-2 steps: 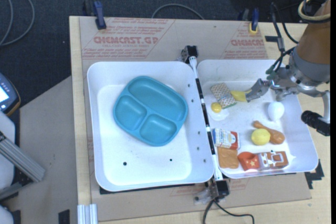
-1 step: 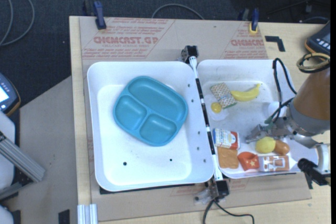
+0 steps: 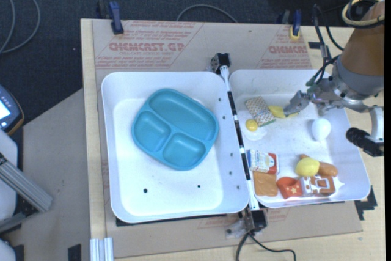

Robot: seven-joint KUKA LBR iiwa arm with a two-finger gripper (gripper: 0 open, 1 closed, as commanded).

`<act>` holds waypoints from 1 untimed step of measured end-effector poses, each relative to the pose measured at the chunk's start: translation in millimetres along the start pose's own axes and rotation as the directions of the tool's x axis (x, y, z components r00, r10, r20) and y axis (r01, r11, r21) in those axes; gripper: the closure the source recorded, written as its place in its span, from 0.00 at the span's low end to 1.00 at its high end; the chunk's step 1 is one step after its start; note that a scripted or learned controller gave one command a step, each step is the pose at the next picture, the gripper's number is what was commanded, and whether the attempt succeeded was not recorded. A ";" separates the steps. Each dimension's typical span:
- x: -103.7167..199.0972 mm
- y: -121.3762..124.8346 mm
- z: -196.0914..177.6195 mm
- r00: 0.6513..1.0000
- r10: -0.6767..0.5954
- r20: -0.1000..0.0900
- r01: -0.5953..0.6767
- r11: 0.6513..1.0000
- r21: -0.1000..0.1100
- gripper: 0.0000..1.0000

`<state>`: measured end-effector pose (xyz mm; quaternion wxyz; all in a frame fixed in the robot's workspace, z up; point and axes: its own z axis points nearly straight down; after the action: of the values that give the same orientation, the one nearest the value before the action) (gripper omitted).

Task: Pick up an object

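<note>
My gripper [image 3: 294,105] hangs over the upper middle of the right bin [image 3: 360,183], coming in from the right under the orange-banded wrist. Its tip is right beside a small yellow piece [image 3: 276,111], which lies against a patterned packet [image 3: 259,109]; I cannot tell whether they touch. A small yellow ball [image 3: 251,126] sits below the packet. A white egg [image 3: 321,129] lies just right of and below the gripper. Along the bin's front lie a lemon [image 3: 307,166], an orange piece [image 3: 328,169], a red-and-white packet [image 3: 263,161], an orange block [image 3: 264,184] and a red piece [image 3: 288,187].
The left bin [image 3: 122,192] holds a blue divided plate [image 3: 175,129], set slightly askew. A black divider rail [image 3: 235,131] runs between the bins. A printed box [image 3: 318,185] lies at the right bin's front. Clamps [image 3: 114,14] and cables sit at the bench's back edge.
</note>
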<state>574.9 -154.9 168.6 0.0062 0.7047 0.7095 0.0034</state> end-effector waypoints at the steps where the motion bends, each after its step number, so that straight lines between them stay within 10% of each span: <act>1: 46.2 38.2 51.8 1.000 0.004 -0.003 -0.004 1.000 0.009 0.00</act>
<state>613.4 -108.7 117.1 0.0020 0.7061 0.7081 0.0010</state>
